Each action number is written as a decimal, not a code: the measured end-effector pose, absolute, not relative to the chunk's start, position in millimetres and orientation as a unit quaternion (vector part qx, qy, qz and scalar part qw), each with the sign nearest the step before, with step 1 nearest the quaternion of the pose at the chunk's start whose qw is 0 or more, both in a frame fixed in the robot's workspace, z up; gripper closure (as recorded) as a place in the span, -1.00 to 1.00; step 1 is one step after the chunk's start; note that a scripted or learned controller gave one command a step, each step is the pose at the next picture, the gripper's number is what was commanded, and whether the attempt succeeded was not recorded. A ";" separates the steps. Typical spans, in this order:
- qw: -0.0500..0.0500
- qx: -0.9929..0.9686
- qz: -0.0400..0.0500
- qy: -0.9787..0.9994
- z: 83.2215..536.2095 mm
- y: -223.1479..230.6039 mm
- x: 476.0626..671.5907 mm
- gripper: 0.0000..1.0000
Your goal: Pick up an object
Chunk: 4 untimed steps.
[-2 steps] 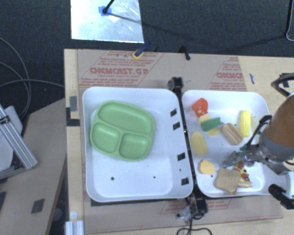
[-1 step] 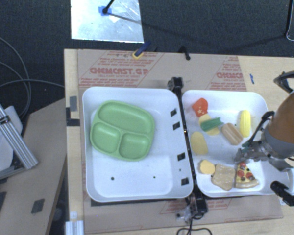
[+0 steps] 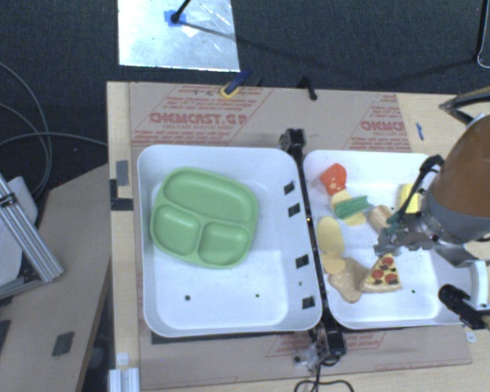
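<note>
Right, from the overhead camera I have both bins on the counter (image 3: 118, 243), sitting on a sheet of cardboard (image 3: 204, 114) with red lettering. The left bin (image 3: 229, 300) fills the middle of the frame and carries a green divided plate (image 3: 202, 217), lying flat in its upper left part, with bare white floor below and to the right of it.

The right bin (image 3: 416, 305) sits in the right half of the frame, and all the loose pieces I could pick are in there. Near its upper left corner is a red piece (image 3: 334, 176), and just below it a green and yellow piece (image 3: 349, 206). Under that lies a pale yellow piece (image 3: 331, 237), touching a tan piece (image 3: 345, 282) near the bin's lower left. A toy pizza slice (image 3: 384, 273) lies flat against the tan piece's right side. A small beige piece (image 3: 380, 216) sits right of the green one, and a yellow block (image 3: 407, 196) shows at the edge of the arm.

The arm (image 3: 474, 186) comes in from the right edge of the frame and covers the upper right part of the right bin. The gripper (image 3: 394, 243) hangs over the bin's middle, just above the pizza slice and just below the beige piece. Whether the jaws are spread or pressed together I cannot tell from this angle, and I see nothing lifted off the bin floor.

Off the counter, a shiny silver sheet (image 3: 177, 23) lies on the dark floor at the upper left of the frame
</note>
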State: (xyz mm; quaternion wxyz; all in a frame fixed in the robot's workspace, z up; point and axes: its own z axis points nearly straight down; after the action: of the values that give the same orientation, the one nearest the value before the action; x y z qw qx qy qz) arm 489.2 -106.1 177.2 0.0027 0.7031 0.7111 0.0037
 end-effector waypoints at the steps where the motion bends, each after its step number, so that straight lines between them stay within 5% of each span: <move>1: 0.004 0.702 0.005 0.712 272.9 -20.4 531.6 1.00; 2: 0.000 0.704 0.001 0.711 271.7 25.0 504.6 1.00; 4: 0.000 0.704 0.001 0.710 306.7 131.8 501.5 1.00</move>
State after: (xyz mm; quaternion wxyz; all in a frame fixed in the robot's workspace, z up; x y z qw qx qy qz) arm 501.5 131.8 306.7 0.0001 0.7039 0.7103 0.0013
